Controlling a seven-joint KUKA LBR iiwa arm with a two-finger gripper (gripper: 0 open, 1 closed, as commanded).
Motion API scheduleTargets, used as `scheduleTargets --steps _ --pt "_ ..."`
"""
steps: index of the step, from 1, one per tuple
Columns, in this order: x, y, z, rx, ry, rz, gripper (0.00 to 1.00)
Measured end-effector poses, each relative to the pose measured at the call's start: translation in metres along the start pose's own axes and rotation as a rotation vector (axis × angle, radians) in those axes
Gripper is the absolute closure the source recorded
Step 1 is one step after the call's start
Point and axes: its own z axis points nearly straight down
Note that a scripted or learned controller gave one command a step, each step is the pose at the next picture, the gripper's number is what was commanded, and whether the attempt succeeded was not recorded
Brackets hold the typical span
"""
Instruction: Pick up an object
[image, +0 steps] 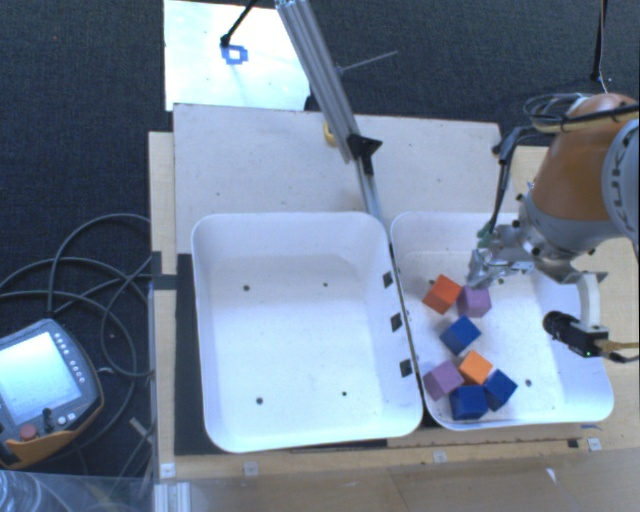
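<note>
The purple cube (475, 301) nearest me sits in the right bin (590, 395), toward its 12 o'clock end, and an orange cube (441, 294) lies just beside it at its 9 o'clock, near enough that I cannot tell whether they touch. My jaws (483, 268) hover right at the purple cube's 12 o'clock edge, and from this slant I cannot tell whether they stand open or closed; nothing shows between them.

That tight pairing is my first worry. If I come down here, 1 side of me may land on top of the purple cube or wedge against the orange one, and the push would shove both aside instead of trapping either.

Toward 6 o'clock a blue cube (460, 334) lies alone, near the pair but apart. Further on, 4 cubes crowd together: a second purple cube (441, 379), a second orange cube (476, 366), and 2 blue ones (468, 402) (500, 387). A grab in that cluster would likely catch an edge and slip.

My other worry is the near wall of the right bin at 12 o'clock; I am close to it, so any drift that way risks a knock. The left bin (300, 250) lies at 9 o'clock on the worktop (420, 165).
</note>
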Motion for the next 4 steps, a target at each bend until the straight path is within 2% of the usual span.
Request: scheduleTargets --steps 1,3,4 --pt "0.064 0.005 -0.009 -0.001 0.001 -0.002 1.00" --pt "0.169 0.023 -0.032 -0.001 0.001 -0.001 1.00" --pt "0.188 0.016 -0.022 0.002 -0.001 0.003 1.00"
